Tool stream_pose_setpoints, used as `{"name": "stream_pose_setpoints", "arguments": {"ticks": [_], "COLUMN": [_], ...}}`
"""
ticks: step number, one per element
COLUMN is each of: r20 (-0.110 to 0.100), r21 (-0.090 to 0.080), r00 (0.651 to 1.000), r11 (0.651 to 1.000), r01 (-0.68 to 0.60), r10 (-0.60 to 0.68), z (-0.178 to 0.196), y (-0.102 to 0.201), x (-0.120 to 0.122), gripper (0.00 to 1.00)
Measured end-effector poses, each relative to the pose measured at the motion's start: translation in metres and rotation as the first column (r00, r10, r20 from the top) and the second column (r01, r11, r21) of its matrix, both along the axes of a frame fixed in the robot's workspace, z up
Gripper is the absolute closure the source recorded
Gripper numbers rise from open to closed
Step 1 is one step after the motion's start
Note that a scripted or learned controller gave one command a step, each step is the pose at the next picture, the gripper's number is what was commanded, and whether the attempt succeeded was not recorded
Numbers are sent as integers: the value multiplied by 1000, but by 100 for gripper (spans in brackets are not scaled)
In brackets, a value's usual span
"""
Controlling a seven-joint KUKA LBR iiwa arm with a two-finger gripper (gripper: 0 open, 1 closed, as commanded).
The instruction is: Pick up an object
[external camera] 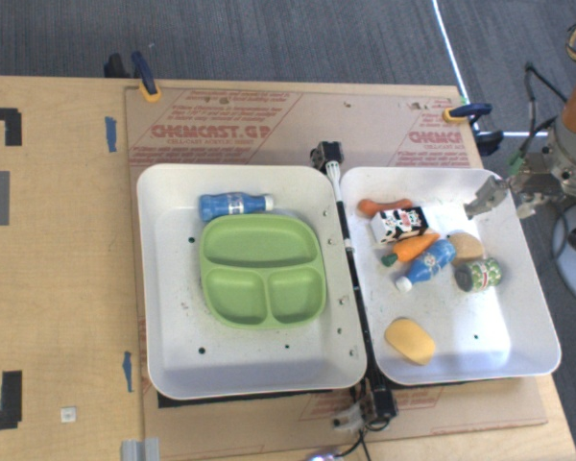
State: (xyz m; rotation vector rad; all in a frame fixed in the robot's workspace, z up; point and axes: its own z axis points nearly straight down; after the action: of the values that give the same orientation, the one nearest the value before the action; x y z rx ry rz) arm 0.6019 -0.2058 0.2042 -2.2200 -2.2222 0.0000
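Observation:
The right bin (518, 344) holds several small items. An orange piece (382, 206) and a black-and-white cow-pattern carton (401, 224) lie at its back. An orange carrot (413, 248), a small blue bottle (427, 263), a tan lump (467, 247) and a green can (479, 275) cluster in the middle. A yellow lump (410, 340) sits alone near the front. My gripper (504, 204) hovers over the bin's back right corner, open, with nothing between its fingers. It is to the right of the carton and above the tan lump.
The left bin (163, 286) carries a green divided plate (264, 269) and a blue bottle (232, 205) lying behind it. A black clip (325, 153) sits on the ridge between the bins. Cables and the arm's base stand at the far right.

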Motion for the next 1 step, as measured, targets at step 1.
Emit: {"name": "stream_pose_setpoints", "arguments": {"ticks": [1], "r20": [5], "r21": [14], "r00": [1000], "r11": [999], "r01": [-30], "r10": [30], "z": [-107], "y": [-7], "x": [6], "gripper": [0]}}
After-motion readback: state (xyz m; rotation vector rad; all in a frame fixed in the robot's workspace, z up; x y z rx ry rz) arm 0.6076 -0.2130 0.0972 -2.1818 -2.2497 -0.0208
